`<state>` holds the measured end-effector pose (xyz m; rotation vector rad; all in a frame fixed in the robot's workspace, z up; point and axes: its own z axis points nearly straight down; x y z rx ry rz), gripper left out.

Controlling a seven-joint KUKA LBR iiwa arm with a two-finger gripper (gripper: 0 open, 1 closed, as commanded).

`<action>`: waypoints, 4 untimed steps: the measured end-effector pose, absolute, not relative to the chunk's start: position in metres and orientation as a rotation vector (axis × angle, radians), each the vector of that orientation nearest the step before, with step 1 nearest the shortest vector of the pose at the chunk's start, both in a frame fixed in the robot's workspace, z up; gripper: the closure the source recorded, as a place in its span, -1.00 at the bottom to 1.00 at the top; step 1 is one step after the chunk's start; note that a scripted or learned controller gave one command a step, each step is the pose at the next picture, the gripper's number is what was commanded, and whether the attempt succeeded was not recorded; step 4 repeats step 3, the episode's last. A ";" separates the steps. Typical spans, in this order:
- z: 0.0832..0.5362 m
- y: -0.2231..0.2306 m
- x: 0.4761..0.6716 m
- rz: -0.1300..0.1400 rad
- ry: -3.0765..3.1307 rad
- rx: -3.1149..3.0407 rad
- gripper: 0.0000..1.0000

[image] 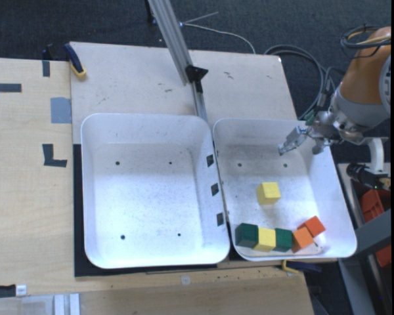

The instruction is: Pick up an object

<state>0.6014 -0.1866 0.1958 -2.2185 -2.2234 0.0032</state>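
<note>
Item: gripper [295, 141], over right bin's [328, 176] far-right corner; fingers look parted, nothing betw. them. Yellow cube [269, 192] alone mid-bin, so prob. easiest pick. Other blocks [276, 237] crowd near wall, little finger room. Left bin [92, 176] no blocks.

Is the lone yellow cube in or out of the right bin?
In: the yellow cube sits on the right bin's floor, apart from other blocks.

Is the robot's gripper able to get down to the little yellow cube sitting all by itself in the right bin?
Probably yes. The gripper hangs over the far part of the right white bin, and the lone yellow cube sits apart from the other blocks, with bare floor all around it and nothing between the two.
</note>
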 end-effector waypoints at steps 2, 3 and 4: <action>0.091 -0.096 0.522 0.003 -2.221 -2.214 -1.00; 0.101 -0.099 0.523 0.004 -2.219 -2.217 1.00; 0.101 -0.099 0.523 0.004 -2.219 -2.217 1.00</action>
